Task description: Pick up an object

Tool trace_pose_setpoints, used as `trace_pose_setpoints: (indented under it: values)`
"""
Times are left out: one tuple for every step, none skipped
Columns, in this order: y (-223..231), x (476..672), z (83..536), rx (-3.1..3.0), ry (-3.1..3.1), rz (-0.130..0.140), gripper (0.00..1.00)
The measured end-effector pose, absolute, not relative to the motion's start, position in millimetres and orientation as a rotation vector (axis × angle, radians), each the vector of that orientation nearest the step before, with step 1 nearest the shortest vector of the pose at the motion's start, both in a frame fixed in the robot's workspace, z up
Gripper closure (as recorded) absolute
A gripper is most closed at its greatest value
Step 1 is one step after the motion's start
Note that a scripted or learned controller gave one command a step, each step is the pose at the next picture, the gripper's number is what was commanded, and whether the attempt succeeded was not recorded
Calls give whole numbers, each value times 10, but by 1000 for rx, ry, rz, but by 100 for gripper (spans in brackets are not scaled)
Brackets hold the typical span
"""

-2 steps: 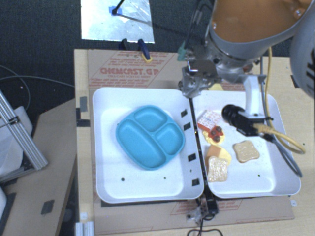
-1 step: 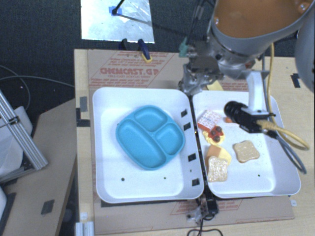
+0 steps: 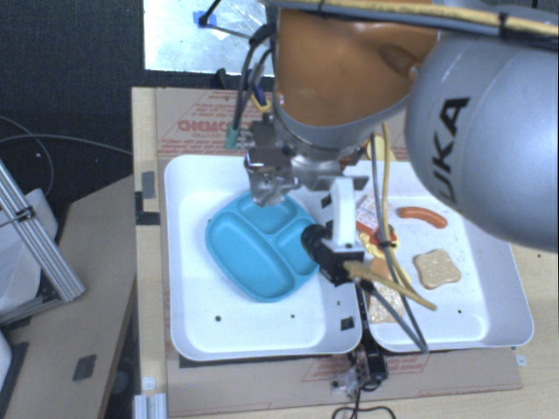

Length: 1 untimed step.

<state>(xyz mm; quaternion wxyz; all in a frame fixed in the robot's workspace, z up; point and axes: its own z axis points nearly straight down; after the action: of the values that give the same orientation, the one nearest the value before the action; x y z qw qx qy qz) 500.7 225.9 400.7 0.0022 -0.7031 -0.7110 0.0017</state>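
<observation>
A blue divided plate (image 3: 258, 251) lies in the left white bin (image 3: 196, 321), towards its right side. My gripper (image 3: 266, 190) hangs low over the plate's far rim, and its tip seems to meet the plate's back edge. The grey wrist and orange band above hide much of it. In the right bin (image 3: 489, 321) lie an orange-red sausage (image 3: 424, 216), a tan slice of toast (image 3: 437, 269) and a red and yellow piece (image 3: 377, 234) partly behind cables.
A white bracket with a black fitting (image 3: 327, 256) and yellow cables (image 3: 397, 278) hangs over the divide between the bins. The big arm body covers the bins' far right part. Brown cardboard (image 3: 188, 125) lies under the bins.
</observation>
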Motion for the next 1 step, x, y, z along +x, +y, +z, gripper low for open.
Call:
trace_pose_setpoints:
  values:
    - [2133, 5339, 5425, -2223, -2230, -27, 100]
